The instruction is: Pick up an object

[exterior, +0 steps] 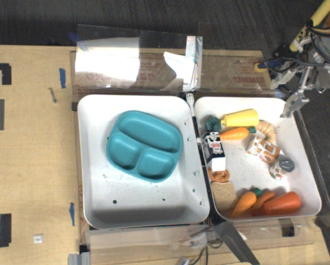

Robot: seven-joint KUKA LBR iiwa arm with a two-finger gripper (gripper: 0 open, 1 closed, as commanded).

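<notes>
Teal plastic fills the middle of the left bin (93,203): a divided plate (145,143) with three compartments lies there alone, slightly toward the bin's 12 o'clock side.

The right bin (305,153) holds all the small things. At its 11 o'clock corner a yellow corn cob (240,117) lies crosswise, with an orange carrot (234,133) just below it and touching it. A dark green piece (211,123) sits at the carrot's 9 o'clock. Below that, along the bin's 9 o'clock wall, rest a small black and white item (213,142), a white card (218,163) and a small pretzel (219,175), one under the other. A slice of bread (223,193) lies at the bin's 7 o'clock corner. Along the 6 o'clock wall an orange carrot-shaped piece (244,202) leans against a second orange piece (262,198), and a red-orange pepper (281,203) lies at their 3 o'clock. Near the bin's centre, toward 2 o'clock, a tan ring (267,130) sits above a small printed carton (263,148), and a small grey round thing (286,164) lies at the carton's 4 o'clock.

The hand (293,102) hangs at the right bin's 1 o'clock corner, over the rim, well apart from every item. Whether it is open or closed cannot be told from this view, and nothing is seen in it. Its arm (324,10) and cables rise toward the bench's 1 o'clock corner.
</notes>
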